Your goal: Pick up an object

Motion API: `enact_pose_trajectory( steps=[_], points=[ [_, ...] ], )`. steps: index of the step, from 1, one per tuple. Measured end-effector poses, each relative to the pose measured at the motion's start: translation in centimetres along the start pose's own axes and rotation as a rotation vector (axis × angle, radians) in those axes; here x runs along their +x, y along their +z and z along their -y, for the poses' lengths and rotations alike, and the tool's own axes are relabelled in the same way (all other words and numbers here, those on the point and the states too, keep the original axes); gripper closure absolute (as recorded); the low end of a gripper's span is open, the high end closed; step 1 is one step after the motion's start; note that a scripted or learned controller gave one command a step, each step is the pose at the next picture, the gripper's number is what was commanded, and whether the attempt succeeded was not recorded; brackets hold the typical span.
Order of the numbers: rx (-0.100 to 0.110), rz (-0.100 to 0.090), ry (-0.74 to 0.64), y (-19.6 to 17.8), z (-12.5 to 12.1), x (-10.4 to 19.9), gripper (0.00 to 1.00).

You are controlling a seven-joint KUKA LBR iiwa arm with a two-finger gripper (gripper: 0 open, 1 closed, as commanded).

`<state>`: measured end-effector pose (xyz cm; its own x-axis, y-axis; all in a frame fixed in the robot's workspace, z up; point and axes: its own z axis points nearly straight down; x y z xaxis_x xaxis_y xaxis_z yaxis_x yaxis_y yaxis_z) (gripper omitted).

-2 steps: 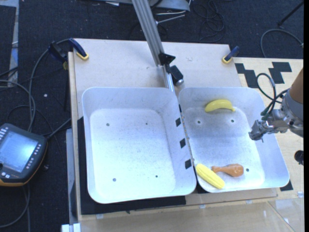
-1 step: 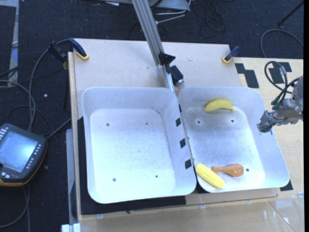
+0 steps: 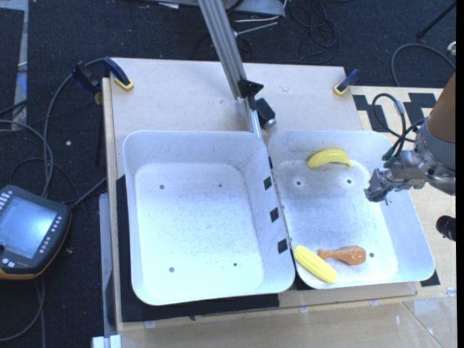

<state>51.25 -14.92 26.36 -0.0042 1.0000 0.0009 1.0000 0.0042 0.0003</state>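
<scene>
A yellow banana (image 3: 329, 158) lies at the back of the right bin (image 3: 406, 263). Near that bin's front edge lie a yellow corn cob (image 3: 315, 264) and, just to its right, an orange-brown chicken drumstick (image 3: 345, 255). My gripper (image 3: 378, 188) hangs over the right side of the right bin, to the right of and slightly nearer than the banana, well apart from all three objects. Nothing shows between its fingers.
The left bin (image 3: 134, 194) sits beside the right one, sharing a raised middle wall. A slanted metal pole (image 3: 228, 42) rises from behind the bins. Yellow clamps (image 3: 122, 83) mark the bench's back corners. A teach pendant (image 3: 29, 230) lies off the bench at the left.
</scene>
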Motion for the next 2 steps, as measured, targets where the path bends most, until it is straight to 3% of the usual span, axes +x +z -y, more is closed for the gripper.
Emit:
enact_pose_trajectory(
  steps=[2],
  points=[
    [0.000, 0.000, -0.001, -0.6, -0.5, 10.6, 1.00]
  ],
)
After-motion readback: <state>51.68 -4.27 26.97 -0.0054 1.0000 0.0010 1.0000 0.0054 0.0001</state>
